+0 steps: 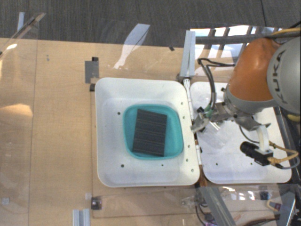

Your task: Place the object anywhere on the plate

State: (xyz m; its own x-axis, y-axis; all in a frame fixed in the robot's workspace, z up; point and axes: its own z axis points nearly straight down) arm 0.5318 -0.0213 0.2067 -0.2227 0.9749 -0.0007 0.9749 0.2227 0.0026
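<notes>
On the teal plate (175,134), dark ridged block (150,132), left of pincer (201,121) (grip state unclear).

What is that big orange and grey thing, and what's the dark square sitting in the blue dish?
That big thing is a robot arm. It reaches in from the right, and a camera above the bench looks down on it at a slant. On the wooden bench sit two shallow white bins side by side. The left bin has a blue-green plate in it, and a dark ridged block lies flat on that plate. The arm hangs over the right bin. Its grabbing tool is near the wall between the bins. I cannot tell whether it holds anything.
</notes>
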